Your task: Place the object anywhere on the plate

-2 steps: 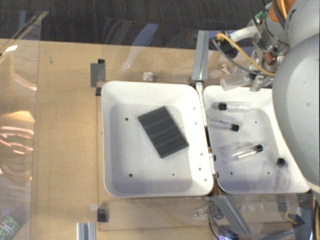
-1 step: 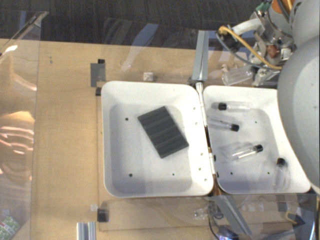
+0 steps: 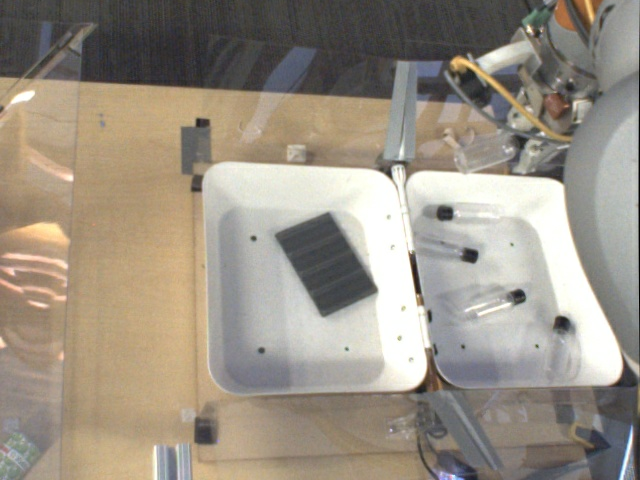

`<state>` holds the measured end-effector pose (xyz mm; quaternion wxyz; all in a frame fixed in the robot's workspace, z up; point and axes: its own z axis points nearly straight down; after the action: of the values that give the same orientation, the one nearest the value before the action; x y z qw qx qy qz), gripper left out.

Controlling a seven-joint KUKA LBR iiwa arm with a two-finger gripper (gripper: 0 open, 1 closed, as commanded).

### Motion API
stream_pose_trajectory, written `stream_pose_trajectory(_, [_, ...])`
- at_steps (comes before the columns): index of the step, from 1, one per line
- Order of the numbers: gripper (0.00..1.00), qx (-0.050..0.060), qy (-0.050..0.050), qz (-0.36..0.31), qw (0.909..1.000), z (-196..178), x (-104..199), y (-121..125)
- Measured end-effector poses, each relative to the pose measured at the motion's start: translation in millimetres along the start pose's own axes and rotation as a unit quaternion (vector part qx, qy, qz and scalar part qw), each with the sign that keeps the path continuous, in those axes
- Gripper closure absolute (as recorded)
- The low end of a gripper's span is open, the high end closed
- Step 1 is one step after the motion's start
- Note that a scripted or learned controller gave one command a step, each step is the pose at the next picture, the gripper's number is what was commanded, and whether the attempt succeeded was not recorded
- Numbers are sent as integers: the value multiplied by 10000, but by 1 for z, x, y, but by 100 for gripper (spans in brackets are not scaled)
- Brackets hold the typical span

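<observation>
The things to move are four little clear tubes with black caps, all lying down in the right bin. They look light, hard and smooth, so I think they could roll or slip, and they might crack if squeezed too hard. The best place to grab one looks like the middle of its clear body, pinching across the thin way. The top tube lies flat across the bin with its cap to the left. The second tube lies nearly the same way, with its cap to the right. The third tube is tilted a bit, with its cap up and to the right. The fourth tube sits by the right wall and points up and down, cap on top. The dark bumpy plate lies slanted in the left bin. The gripper is over the tabletop, just past the right bin's top edge. I cannot tell if it is open or closed, or if it holds anything.
</observation>
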<state>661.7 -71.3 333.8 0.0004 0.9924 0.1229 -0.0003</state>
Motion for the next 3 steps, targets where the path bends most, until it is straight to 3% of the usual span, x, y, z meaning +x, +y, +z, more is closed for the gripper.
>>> stream_pose_trajectory(1, [100, 8, -6, -1206, 9927, 82, -6, 21])
stream_pose_trajectory(2, [100, 0, 15, -1507, 9886, 14, -3, 15])
stream_pose_trajectory(3, [100, 1, 4, -3526, 9358, 146, -26, 54])
